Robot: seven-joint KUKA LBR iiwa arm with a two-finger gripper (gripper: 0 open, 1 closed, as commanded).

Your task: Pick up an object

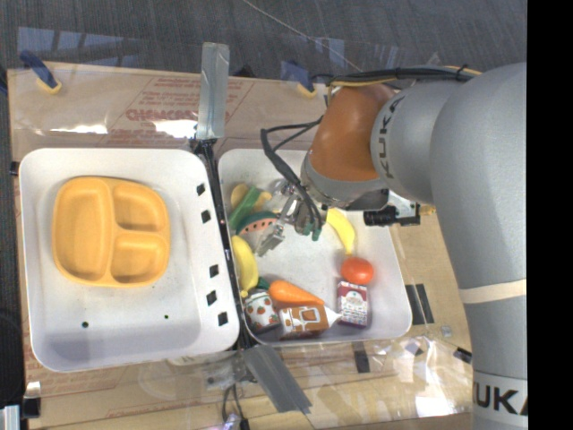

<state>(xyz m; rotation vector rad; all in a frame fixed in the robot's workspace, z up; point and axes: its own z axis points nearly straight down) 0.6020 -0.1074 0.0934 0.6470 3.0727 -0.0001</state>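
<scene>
I see my end effector (pixel 285 215) low among the toys (pixel 295 303); grip state unclear, nothing lifted yet.

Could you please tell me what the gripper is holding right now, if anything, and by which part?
It cannot be told: the gripper hangs over the right bin, its tips blurred.

Beyond my hand, toward the far edge, lies dark grey ribbed carpet flooring (pixel 134 7). Under and around my hand spreads the tan cardboard-covered bench top (pixel 107 106), glossy with clear plastic film that catches white glare. A strip of grey duct tape (pixel 211 92) runs up from the seam to my hand's left. Black tape marks (pixel 417 303) sit on the bench nearer than my hand.
</scene>
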